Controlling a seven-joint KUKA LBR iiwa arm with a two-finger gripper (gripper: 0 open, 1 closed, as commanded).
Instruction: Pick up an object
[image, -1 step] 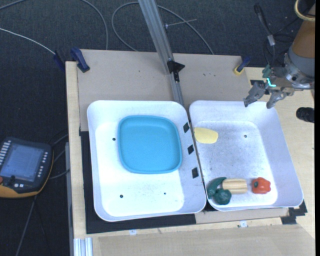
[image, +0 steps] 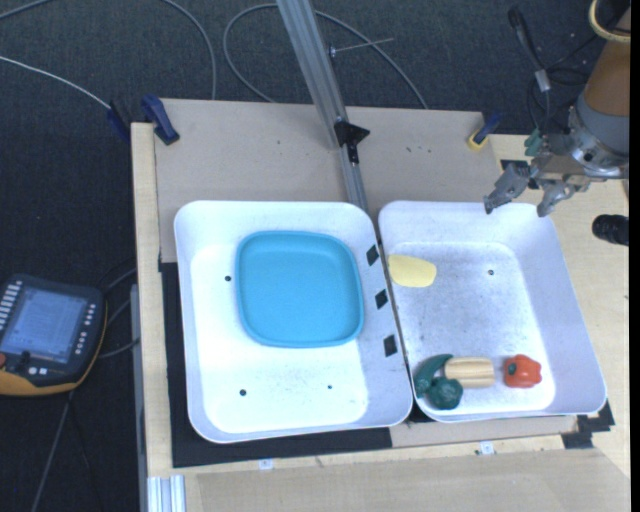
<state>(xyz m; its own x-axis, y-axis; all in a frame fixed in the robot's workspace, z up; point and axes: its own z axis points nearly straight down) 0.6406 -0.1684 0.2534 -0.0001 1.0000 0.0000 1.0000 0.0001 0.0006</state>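
My claw (image: 527, 197) sits at the upper right of the frame, above the far rim of the right bin (image: 565, 290), fingers spread apart with nothing between them. Candidates all lie in that bin: a yellow piece (image: 412, 271) at its upper left, alone on bare floor; and along the lower edge, a green piece (image: 438, 382), a tan block (image: 470, 372) and a red piece (image: 521, 371). Green touches tan; red lies just beside tan. The left bin (image: 205, 400) holds a blue tray (image: 300, 288). Judgement: the yellow piece is the easiest target, being well apart from the others. It looks like a small, light, rigid toy, likely smooth, so it may slip. I would close across its narrow width near the middle. The lower trio is crowded against the bin wall; my fingers could foul neighbours there.
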